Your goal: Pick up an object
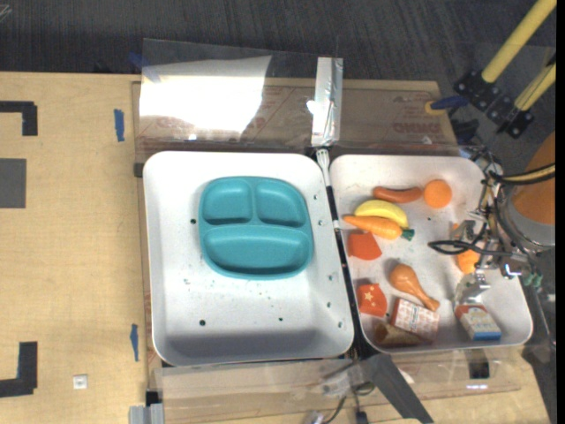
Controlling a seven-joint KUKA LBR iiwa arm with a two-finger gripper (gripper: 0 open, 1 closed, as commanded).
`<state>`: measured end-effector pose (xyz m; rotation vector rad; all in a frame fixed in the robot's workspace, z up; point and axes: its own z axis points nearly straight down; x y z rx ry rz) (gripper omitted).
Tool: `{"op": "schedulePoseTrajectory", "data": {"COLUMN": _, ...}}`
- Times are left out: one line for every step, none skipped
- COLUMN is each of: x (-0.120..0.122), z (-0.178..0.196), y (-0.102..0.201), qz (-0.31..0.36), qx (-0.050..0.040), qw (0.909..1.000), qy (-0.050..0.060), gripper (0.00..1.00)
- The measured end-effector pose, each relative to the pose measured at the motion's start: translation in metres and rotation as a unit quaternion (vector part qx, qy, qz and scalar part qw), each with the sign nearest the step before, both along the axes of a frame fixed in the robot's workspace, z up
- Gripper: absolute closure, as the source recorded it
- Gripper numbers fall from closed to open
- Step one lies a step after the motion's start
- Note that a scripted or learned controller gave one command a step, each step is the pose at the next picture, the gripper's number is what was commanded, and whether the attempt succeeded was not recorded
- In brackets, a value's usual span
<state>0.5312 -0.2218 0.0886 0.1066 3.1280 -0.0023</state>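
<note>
The right white bin [441,168] holds several toy foods: an orange ball [437,193], a yellow banana [381,210], a carrot [375,226], a red-orange wedge [364,246], a drumstick [410,283], a small red box [371,300] and a labelled packet [413,318]. My gripper [477,283] hangs low at the bin's right side, under the grey arm and its cables. It is just above a white and blue box [481,323], and a small orange piece [465,260] lies close beside it. I see nothing held.
The left white bin [177,307] carries a teal divided plate [256,225]. A clear plastic sheet [207,100] and a taped strip [327,100] lie behind the bins. Yellow poles [521,34] stand at the back right.
</note>
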Motion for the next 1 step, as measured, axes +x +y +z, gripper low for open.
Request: {"op": "schedulePoseTrajectory", "data": {"x": 0.0046, "z": 0.0141, "y": -0.0001, "qz": 0.001, "qx": -0.0029, "qw": 1.0000, "qy": -0.007, "gripper": 1.00}}
